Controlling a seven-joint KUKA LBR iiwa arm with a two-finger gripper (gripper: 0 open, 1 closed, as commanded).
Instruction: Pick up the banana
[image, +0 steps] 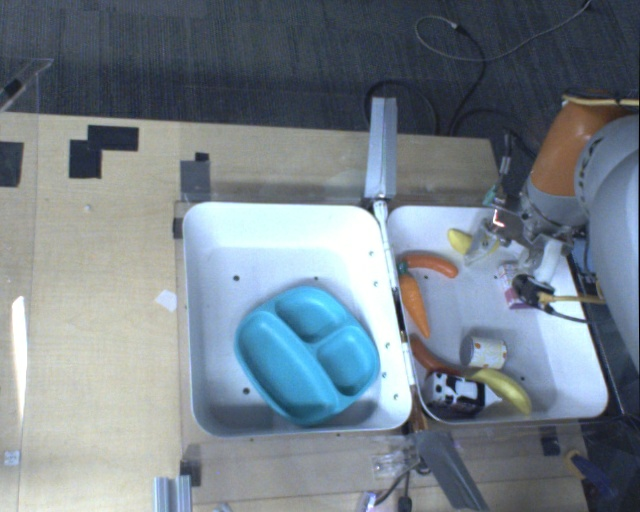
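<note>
Nearest me, the banana is lying at the front of the right bin, touching a small can and just beside a black-and-white toy, crowded enough that a grab looks awkward; in the left bin a blue divided plate is sitting tilted; further back two sausages are resting along the divider, and a small yellow piece is lying near the far wall; there the gripper is hovering, well apart from the banana, and whether it is clenched or released I cannot tell.
</note>
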